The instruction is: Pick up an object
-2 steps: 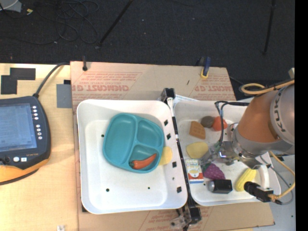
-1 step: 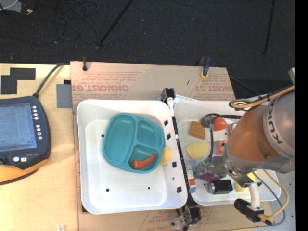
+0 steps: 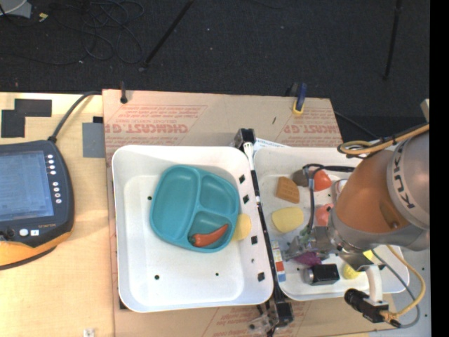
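A yellow rounded piece (image 3: 287, 219) lies flat in the right bin, to the left of the gripper (image 3: 309, 248). Above it lies a brown piece (image 3: 287, 189) (a little tilted), farther from the fingers.

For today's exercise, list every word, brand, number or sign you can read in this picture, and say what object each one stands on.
"KUKA", partly visible as "KUK", reads down the grey arm.
Red print on the cardboard sheet shows upside down in two places; it is too blurred to read with certainty.
The screen of the handheld pendant carries text that is too small to read.
The small stickers on the divider between the bins are unreadable.
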Robot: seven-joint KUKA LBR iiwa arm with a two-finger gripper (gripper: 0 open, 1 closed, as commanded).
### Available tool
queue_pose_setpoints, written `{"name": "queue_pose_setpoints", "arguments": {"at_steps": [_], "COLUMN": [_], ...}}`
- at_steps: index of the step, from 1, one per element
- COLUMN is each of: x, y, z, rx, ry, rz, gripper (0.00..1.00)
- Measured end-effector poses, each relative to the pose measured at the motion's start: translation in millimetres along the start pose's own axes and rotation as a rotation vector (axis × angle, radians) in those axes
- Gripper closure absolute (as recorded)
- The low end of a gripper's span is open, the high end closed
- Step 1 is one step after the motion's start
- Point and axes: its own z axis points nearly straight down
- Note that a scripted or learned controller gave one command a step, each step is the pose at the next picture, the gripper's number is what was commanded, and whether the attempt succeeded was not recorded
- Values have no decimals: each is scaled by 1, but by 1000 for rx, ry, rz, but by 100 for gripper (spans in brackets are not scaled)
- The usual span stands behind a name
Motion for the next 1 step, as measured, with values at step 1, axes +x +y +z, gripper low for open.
{"name": "queue_pose_setpoints", "arguments": {"at_steps": [1], "x": [70], "y": [28], "z": [-94], "rx": [-6], "ry": [9], "rz": [-19], "gripper": [100]}}
